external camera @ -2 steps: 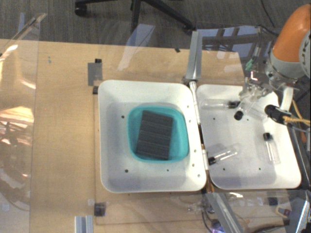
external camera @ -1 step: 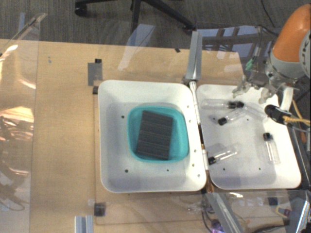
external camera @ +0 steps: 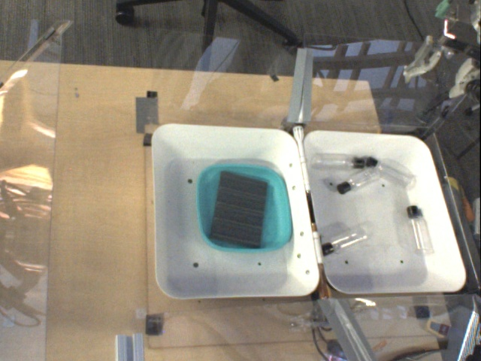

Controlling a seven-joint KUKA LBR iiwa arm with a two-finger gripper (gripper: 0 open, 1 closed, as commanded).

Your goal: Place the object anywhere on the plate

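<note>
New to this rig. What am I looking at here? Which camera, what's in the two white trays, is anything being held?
It is one fixed camera above a wooden bench, looking down at a slant. The arm would reach in from the right side of the picture.

Two shallow white bins sit side by side. The left bin holds a teal plate with a dark ridged rectangular block lying flat on it, so the block already rests on the plate.

The right bin holds several clear vials with black caps, lying on their sides: two overlapping near the top, one at the lower left, and one at the right.

An office chair base stands on the floor behind the bench.
</note>
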